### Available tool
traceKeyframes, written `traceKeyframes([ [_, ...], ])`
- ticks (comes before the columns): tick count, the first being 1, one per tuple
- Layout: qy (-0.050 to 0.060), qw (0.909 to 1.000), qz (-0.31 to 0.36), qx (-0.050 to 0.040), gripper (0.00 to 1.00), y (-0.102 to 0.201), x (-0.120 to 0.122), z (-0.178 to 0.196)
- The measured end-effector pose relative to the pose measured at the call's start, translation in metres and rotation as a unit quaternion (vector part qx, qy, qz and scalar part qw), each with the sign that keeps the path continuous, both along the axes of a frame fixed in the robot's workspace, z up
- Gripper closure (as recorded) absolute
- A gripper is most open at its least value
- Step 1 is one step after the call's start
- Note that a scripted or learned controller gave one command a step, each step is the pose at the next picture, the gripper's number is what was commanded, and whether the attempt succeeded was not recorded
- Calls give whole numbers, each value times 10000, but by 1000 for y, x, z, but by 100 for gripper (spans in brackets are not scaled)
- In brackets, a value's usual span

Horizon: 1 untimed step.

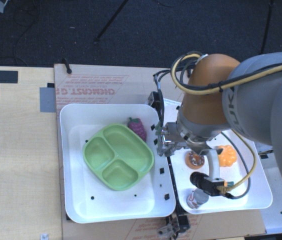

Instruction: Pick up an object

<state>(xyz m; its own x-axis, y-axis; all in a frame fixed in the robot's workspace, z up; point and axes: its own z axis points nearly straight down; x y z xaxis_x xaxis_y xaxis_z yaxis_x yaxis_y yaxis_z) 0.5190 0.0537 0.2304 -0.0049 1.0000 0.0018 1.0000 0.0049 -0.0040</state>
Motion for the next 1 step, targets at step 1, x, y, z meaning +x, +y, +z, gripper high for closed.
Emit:
traceKeyframes([
  [1, 10, 10000, -6, -7, 100, 56, -2, -12],
])
